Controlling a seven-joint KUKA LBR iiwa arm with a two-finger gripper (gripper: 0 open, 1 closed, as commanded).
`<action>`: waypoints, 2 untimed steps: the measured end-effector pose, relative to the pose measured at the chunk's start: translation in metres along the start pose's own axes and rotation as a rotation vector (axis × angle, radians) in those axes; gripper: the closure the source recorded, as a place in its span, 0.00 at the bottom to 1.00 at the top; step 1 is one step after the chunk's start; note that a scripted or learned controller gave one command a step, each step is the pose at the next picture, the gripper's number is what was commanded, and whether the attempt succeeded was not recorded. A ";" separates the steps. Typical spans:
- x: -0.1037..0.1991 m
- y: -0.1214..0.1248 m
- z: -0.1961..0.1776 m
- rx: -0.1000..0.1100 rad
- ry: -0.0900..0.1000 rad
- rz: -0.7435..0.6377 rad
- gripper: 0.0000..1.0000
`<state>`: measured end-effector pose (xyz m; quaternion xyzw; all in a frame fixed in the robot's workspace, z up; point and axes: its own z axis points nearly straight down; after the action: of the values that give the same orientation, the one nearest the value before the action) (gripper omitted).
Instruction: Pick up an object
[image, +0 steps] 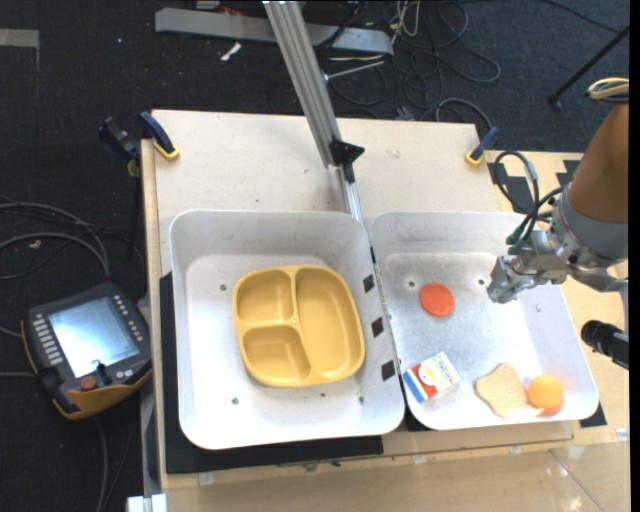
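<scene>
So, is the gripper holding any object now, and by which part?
Nothing is held. The gripper hangs over the right bin, apart from the orange-red disc, with nothing between its fingers.

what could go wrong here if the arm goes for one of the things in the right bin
The gripper hangs beside the orange-red disc, not over it; a straight descent would likely miss. The disc looks flat, so fingers might slide over it. The bread slice and orange ball touch near the right bin's front wall, so grabbing one may push the other. The small carton lies close to the bin's left wall, leaving little finger room.
</scene>
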<state>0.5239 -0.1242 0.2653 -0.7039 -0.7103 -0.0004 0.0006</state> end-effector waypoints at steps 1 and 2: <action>0.061 0.001 0.014 0.000 0.000 0.000 1.00; 0.125 -0.002 0.019 0.001 0.001 0.000 1.00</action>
<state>0.5204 0.0003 0.2463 -0.7039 -0.7103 -0.0005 0.0013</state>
